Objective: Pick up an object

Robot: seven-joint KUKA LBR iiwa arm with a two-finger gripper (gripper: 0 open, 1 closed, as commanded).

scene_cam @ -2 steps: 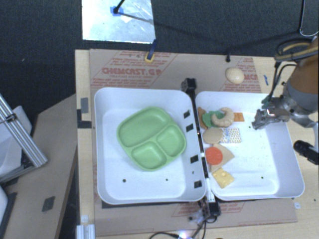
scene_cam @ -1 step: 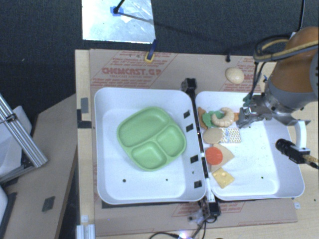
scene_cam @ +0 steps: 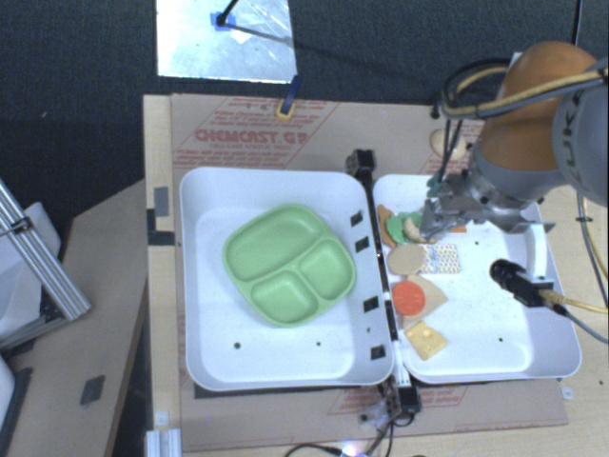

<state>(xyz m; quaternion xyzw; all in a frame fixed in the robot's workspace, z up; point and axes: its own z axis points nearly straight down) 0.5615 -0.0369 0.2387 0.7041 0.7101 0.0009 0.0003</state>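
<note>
Surroundings: dark carpeted floor around a cardboard-topped desk [scene_cam: 247, 131], with a shiny foil-like square sheet [scene_cam: 226, 27] lying beyond its far edge.
Left bin: shallow white plastic bin [scene_cam: 205, 350] carrying a pale green three-compartment plastic plate [scene_cam: 288, 265], near the middle, slightly tilted in plan.
Right bin: second shallow white plastic bin [scene_cam: 495, 350], touching the first along a black-clipped seam, crowded at its left side with small toy foods.
Toy foods: round red plastic disc [scene_cam: 410, 298]; yellow cheese-like wedge [scene_cam: 426, 340] just nearer the camera; tan oval cookie-like piece [scene_cam: 407, 259] above the disc; white speckled square packet [scene_cam: 443, 258] beside it; orange strip [scene_cam: 388, 227] and a green-and-cream piece [scene_cam: 412, 227] at the far end of the cluster.
Arm: grey with an orange band, reaching in from the right, wrist low over the far left part of the right bin.
Gripper [scene_cam: 434, 225]: down among the far pieces; fingertips too small and cluttered to read, so spread or pressed together cannot be told, and no object seen between them.
Target position: green-and-cream piece just left of the gripper, seemingly touching or nearly so; tan oval and speckled packet just nearer the camera; red disc and yellow wedge further off toward the near edge.
Step in hand: probably descent or closing on one of the far pieces.
Doing it well: centre on a single piece, avoiding the neighbours packed against it; close fully before lifting; rise straight to keep clear of the bin wall.
Risk: neighbouring pieces nudged or a flat piece slipping out.
</note>
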